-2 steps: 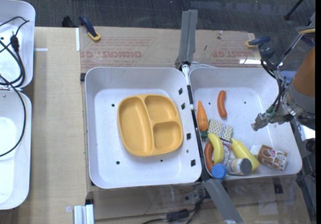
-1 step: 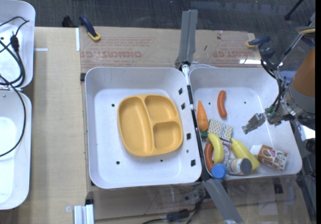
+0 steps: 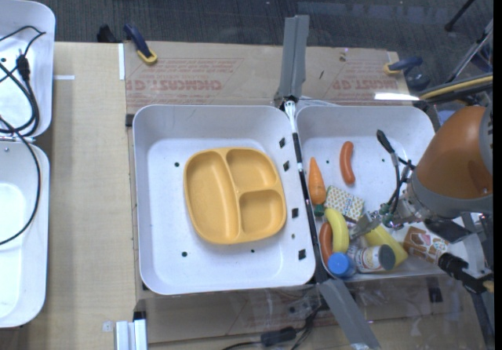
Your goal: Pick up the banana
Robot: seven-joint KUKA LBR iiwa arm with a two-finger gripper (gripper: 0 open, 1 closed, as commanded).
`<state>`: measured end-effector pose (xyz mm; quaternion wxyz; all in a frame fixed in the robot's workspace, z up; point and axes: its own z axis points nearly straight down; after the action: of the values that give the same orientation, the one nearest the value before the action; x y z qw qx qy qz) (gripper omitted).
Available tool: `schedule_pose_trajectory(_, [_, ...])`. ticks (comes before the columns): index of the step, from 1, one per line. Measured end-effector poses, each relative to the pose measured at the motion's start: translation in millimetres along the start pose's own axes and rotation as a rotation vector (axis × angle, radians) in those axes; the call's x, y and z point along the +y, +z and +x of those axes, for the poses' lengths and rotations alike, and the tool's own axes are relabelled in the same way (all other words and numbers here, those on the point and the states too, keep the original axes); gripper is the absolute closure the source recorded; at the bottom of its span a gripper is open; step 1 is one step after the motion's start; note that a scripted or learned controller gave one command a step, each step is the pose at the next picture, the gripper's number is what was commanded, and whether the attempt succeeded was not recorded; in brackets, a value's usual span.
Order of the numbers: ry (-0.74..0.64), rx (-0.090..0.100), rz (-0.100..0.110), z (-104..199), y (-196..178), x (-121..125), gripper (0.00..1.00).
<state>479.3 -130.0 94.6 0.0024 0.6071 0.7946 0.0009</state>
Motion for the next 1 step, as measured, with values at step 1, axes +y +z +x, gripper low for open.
schedule_pose_trajectory(1, [0.026, 0.003, 0.001, -0.6, 0.3, -0.7, 0.00])
